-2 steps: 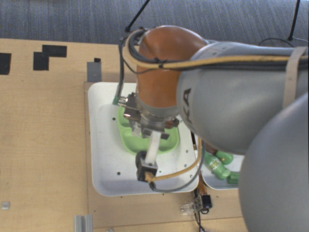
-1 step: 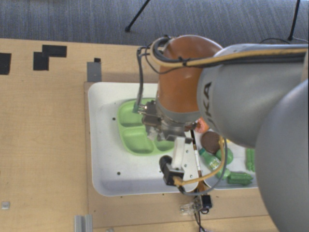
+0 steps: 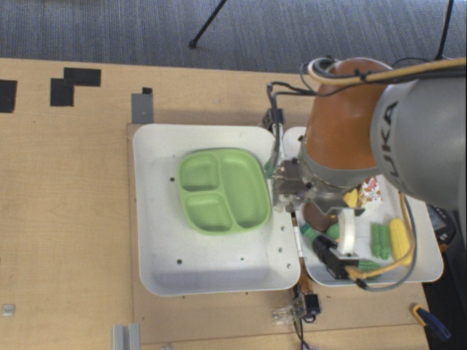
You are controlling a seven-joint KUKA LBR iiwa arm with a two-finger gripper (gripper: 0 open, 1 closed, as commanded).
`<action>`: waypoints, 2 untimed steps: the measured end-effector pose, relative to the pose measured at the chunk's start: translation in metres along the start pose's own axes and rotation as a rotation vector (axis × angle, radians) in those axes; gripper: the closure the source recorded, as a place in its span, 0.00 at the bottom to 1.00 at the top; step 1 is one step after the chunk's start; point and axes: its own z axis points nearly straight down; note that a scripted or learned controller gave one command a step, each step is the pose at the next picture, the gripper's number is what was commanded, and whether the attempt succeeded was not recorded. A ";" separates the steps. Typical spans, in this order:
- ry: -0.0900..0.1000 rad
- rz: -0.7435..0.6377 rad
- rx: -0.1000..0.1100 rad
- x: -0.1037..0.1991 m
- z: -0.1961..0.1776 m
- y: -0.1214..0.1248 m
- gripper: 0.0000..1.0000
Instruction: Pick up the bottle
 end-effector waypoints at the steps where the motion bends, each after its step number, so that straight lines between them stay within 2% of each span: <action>1: 0.001 -0.241 0.002 0.053 0.032 -0.002 1.00; 2: 0.001 -0.237 0.000 0.122 0.010 -0.004 1.00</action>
